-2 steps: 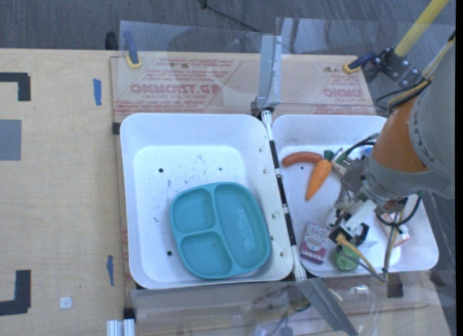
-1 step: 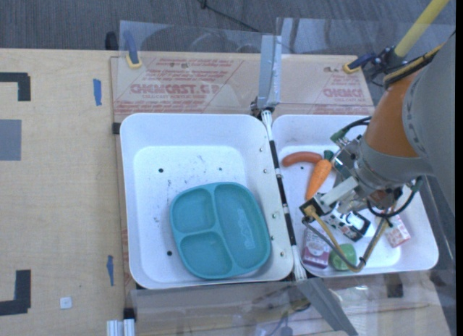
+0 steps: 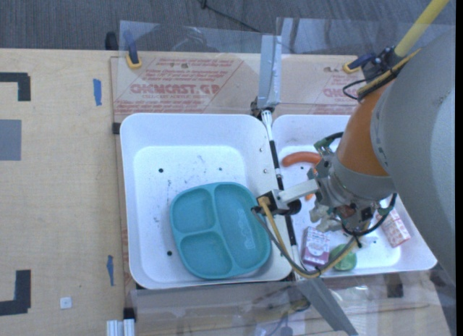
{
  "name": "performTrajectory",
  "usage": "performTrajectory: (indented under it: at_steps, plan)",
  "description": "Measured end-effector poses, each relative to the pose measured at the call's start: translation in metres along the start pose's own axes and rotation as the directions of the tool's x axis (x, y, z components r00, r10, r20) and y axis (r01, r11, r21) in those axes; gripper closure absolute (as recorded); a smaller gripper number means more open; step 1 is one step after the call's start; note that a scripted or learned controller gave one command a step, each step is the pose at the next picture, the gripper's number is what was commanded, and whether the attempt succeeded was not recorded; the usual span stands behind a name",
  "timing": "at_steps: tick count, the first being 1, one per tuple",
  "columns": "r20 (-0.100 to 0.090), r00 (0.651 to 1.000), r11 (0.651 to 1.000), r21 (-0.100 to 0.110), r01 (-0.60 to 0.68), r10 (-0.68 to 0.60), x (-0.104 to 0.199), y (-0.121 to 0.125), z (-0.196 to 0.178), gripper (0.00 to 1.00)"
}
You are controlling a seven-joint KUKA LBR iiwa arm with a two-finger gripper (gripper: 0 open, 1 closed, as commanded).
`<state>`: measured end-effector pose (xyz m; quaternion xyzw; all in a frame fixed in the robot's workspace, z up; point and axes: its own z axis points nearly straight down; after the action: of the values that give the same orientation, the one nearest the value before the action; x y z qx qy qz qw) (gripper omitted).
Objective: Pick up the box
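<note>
While the grey arm [image 3: 405,117] with its orange band reaches in from 3 o'clock, its gripper [image 3: 338,215] hangs over the right bin [image 3: 416,255]; I cannot tell how it is set. A purple box [image 3: 315,248] lies at that bin's 7 o'clock, just beside a green piece [image 3: 346,261]. Another small box [image 3: 396,229] with red print sits near 4 o'clock; its writing is too small to read. The left bin [image 3: 145,146] holds a teal tray [image 3: 221,231] with 3 compartments.

Two bins sit side by side. A divided tray [image 3: 219,230] lies in the left bin [image 3: 145,146], toward its front. In the right bin [image 3: 416,255], a box [image 3: 316,246] lies near the front, under the arm [image 3: 391,132].
</note>
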<state>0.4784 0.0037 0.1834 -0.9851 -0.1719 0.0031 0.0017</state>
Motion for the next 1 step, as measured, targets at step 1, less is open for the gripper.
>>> performTrajectory:
  at_steps: [1]
  plan:
    - [-0.002, 0.994, 0.994, -0.004, 0.11, -0.11, 0.0245, -0.0321, -0.0002, 1.0]
